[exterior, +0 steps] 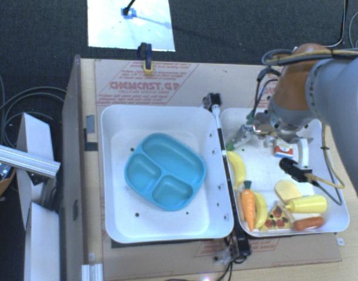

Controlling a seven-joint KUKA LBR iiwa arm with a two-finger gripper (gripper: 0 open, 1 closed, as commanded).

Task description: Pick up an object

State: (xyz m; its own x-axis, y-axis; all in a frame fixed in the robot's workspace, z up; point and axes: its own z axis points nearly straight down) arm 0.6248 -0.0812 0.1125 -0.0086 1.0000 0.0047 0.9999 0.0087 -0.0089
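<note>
The right bin (340, 214) holds several toy foods. A banana (238, 167) lies by its left wall, with a carrot (248, 208) and a second yellow piece (261, 209) below it. A pizza slice (277, 215), a yellow bottle (308, 204), a sausage (309, 222) and a pale yellow block (287, 189) sit at the front right. A red and white item (283, 151) lies under the wrist. My gripper (240, 136) hangs low over the bin's back left part, just above the banana's top end. Nothing is seen held in it.
The left bin (108, 174) holds a blue divided plate (164, 171). A black divider rail (221, 157) runs between the bins. The grey arm and its cables (319, 92) cover the right bin's back right corner. A black connector (291, 168) hangs over the bin's middle.
</note>
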